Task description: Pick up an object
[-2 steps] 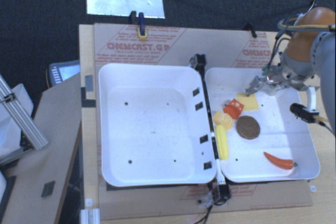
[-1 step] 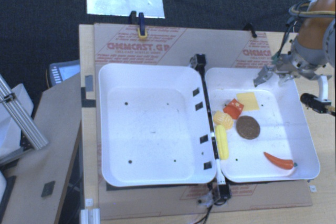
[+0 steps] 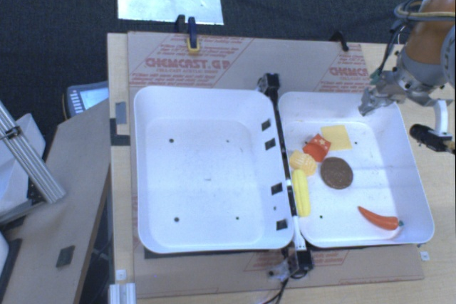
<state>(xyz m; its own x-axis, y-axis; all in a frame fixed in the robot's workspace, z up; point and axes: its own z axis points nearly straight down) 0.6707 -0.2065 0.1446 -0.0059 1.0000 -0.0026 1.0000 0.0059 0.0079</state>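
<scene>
The gripper (image 3: 372,102) hangs above the right bin's (image 3: 417,185) far edge; whether its fingers are apart or together I cannot tell. In that bin lie a yellow square (image 3: 336,137), red piece (image 3: 317,148), brown disc (image 3: 336,173), corn cob (image 3: 301,192) and chili pepper (image 3: 377,218).

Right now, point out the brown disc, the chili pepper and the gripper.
brown disc (image 3: 336,173), camera view, middle of its top face.
chili pepper (image 3: 377,218), camera view, middle of its red body.
gripper (image 3: 370,105), camera view, at its fingertips over the right bin's far edge.
</scene>
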